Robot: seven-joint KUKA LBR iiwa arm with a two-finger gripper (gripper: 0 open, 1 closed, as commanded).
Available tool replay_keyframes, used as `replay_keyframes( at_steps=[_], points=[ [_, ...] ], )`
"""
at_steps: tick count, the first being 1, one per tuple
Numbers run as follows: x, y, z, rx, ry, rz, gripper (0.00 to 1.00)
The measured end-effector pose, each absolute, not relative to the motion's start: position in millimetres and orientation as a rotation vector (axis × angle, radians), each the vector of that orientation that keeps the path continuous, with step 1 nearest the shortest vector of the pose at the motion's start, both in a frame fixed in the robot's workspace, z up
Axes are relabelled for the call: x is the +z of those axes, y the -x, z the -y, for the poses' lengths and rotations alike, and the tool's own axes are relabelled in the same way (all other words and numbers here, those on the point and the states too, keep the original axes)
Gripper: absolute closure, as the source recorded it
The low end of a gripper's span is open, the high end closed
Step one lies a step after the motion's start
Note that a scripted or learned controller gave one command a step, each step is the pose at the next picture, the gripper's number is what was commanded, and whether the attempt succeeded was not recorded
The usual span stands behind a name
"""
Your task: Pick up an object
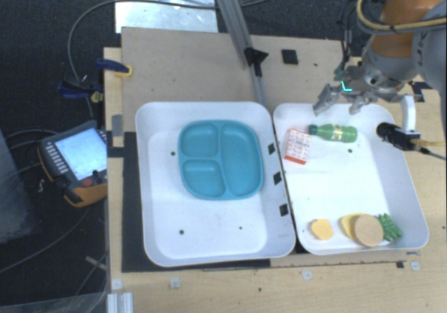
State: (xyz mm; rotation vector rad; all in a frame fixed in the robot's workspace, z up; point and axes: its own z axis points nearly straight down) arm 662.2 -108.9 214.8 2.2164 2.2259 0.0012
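my gripper hovers over far edge of right bin, fingers spread apart, nothing between them. green bottle lies on its side on bin floor just below my fingertips, not touching them. red-and-white packet beside bottle, toward left wall. at near edge of same bin: yellow piece, round tan disc, small green leafy item touching disc. left bin holds blue divided plate.
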Motion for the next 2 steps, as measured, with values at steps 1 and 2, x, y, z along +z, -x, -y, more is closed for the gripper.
replay_keyframes(
  at_steps=[1, 2],
  points=[
    [215.6, -662.5, 108.9, 0.003, -2.215, -2.225, 0.00],
    [153.6, -665.6, 108.2, -0.002, -2.217, -2.227, 0.00]
  ],
)
